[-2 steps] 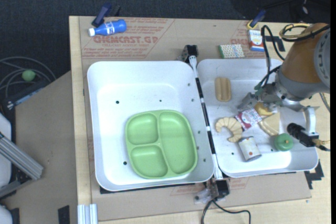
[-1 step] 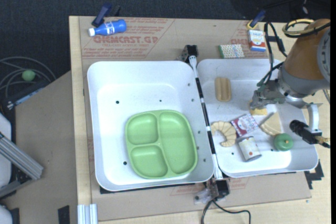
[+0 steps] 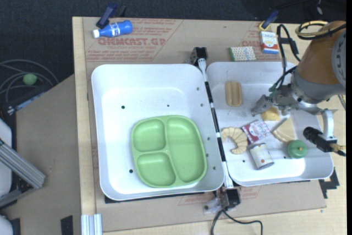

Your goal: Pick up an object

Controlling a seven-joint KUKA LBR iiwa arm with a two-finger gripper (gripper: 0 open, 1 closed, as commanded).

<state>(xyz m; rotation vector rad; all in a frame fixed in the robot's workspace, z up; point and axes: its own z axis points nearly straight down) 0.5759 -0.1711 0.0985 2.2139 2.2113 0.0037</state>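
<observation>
- The gripper hung low over the right bin, near its far middle; whether it was spread or pressed together could not be told.
- Just beside the gripper lay a small yellow block, with a tan wedge close by.
- A red-and-white packet lay at the bin's middle; its print was too small to read.
- A small can lay on its side just below the packet, label unreadable.
- A croissant rested against the bin's left wall.
- A tan oblong bar lay toward the far left of the bin.
- A green round item sat at the near right.
- The left bin held a green divided plate.
- Red lettering on the cardboard behind the bins could not be made out with certainty.
- A blue-and-white bottle lay on that cardboard.
</observation>
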